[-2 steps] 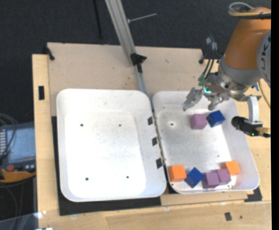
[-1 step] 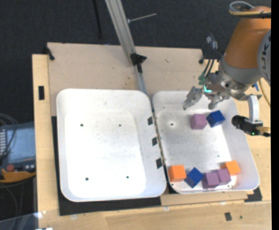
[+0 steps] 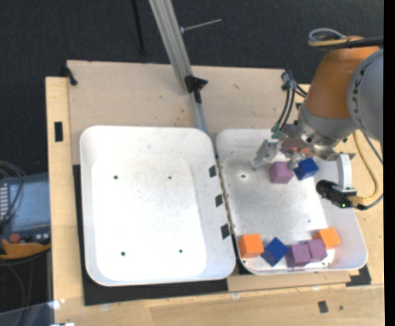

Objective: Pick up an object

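I see arm [image 3: 340,87] reaching in from right, wrist tipped down over right bin [image 3: 272,202]. Can't tell pincer [image 3: 284,156] state. Purple cube [image 3: 280,173] just below pincer, blue cube [image 3: 307,168] touching its right side. Well below, along bin's near wall: orange [image 3: 251,244], blue [image 3: 275,250], two purple [image 3: 307,252], orange [image 3: 329,236]. Left bin [image 3: 150,202] far left.

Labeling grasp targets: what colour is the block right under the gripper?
Purple block, seen in the camera view, beside a blue block.
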{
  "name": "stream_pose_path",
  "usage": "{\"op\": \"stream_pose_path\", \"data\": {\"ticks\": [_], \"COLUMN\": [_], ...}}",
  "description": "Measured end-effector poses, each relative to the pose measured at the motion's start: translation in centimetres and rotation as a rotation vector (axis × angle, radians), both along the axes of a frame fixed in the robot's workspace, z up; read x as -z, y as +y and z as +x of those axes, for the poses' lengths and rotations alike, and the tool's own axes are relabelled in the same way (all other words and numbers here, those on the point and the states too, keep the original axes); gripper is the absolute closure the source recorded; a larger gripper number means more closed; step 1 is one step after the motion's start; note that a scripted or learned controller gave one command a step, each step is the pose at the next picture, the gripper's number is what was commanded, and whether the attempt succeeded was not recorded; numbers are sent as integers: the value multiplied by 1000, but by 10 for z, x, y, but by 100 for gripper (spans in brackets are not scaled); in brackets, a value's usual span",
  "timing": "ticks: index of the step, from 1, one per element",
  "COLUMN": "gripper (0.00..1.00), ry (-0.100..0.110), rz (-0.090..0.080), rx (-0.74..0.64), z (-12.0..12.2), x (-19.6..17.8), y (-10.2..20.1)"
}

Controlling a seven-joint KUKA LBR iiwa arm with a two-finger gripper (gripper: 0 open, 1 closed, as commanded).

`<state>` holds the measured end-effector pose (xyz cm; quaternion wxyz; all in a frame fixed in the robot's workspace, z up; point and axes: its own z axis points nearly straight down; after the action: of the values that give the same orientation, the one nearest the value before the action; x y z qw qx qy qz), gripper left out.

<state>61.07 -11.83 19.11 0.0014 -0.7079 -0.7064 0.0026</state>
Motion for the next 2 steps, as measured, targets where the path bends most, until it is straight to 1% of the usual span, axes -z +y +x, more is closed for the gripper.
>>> {"op": "stream_pose_path", "data": {"ticks": [1,2], "gripper": [0,0], "ry": [-1,-6], "rz": [0,-1], "rx": [2,2], "z": [-4,-3], "x": [44,95], "y": [4,3]}}
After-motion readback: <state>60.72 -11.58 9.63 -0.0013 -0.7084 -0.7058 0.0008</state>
